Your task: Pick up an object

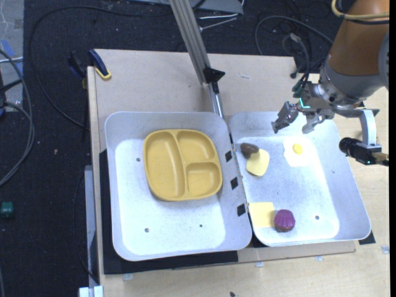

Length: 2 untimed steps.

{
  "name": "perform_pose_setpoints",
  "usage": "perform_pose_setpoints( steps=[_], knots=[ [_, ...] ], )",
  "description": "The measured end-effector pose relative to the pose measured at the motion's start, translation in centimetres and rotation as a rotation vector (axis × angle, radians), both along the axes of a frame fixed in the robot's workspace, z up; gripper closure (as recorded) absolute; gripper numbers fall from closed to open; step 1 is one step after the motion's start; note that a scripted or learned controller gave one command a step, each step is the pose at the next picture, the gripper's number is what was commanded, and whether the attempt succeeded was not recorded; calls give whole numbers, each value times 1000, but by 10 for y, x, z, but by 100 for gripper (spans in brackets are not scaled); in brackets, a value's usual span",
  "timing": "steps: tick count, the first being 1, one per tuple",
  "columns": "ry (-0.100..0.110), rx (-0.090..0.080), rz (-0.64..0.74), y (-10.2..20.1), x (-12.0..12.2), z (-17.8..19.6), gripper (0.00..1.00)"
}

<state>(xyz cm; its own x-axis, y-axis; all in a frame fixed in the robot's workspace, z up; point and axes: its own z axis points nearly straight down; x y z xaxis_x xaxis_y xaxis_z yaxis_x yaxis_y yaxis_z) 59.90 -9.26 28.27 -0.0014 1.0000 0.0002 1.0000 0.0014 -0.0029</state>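
Fingers (pixel 285 119) spread wide, gripping nothing, I am hovering my gripper (pixel 297 120) above the flat white fried-egg toy with its yellow yolk (pixel 297 152) in the right white bin (pixel 346 184).

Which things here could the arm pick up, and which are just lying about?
Pickable, in the right bin: brown piece, yellow slice, fried egg, yellow square, purple piece.

Lying about: yellow divided plate in the left bin, clamp.

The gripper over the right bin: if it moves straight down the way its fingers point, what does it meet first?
Probably the bare floor of the right bin, just left of the fried egg. The gripper hangs open above that corner with nothing between its fingers, though depth is hard to judge from this slanted view.
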Motion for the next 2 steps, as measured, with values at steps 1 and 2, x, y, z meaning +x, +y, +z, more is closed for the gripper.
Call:
perform_pose_setpoints(
  steps=[1,2],
  knots=[
    [-3,0,0,0,1,1,0],
    [3,0,-2,-3,-5,-61,0]
  ],
)
